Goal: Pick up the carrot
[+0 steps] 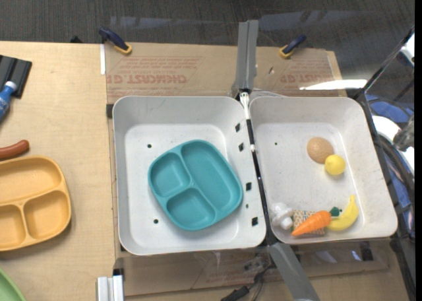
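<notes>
Past teal tray (194,184) in left bin (122,161), risks grabbing white toy (282,216) or banana (347,214) instead of carrot (311,223) wedged between them against right bin (377,161) front wall; cannot tell pincer state.

yellow tray (26,207) cut by left edge; small white object (282,216) beside carrot (311,222) unclear

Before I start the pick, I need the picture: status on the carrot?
Carrot lying in right bin, near front wall. Banana touching its green end, small white piece beside its tip. Untouched.
</notes>
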{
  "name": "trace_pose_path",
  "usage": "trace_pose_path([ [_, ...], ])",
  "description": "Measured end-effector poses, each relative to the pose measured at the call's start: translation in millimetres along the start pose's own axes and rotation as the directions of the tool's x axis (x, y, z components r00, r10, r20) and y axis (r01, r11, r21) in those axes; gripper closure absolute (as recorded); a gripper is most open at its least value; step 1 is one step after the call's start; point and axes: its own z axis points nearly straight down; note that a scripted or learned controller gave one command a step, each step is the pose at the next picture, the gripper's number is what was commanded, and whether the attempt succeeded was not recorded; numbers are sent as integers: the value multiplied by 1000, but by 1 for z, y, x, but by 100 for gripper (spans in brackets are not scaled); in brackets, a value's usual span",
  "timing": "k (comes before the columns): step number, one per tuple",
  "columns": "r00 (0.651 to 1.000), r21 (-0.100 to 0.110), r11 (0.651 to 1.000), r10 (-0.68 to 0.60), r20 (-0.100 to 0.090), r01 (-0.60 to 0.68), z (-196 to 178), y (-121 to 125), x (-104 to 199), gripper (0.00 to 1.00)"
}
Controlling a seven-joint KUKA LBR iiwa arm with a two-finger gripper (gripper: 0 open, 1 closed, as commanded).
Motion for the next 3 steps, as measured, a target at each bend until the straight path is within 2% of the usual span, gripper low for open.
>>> trace_pose_path([
  [1,1000,0,1000,-14,-2,14,13,23,5,100],
  [2,1000,0,1000,-9,-2,9,5,48,26,100],
  [3,1000,0,1000,-9,-1,9,-3,84,44,100],
])
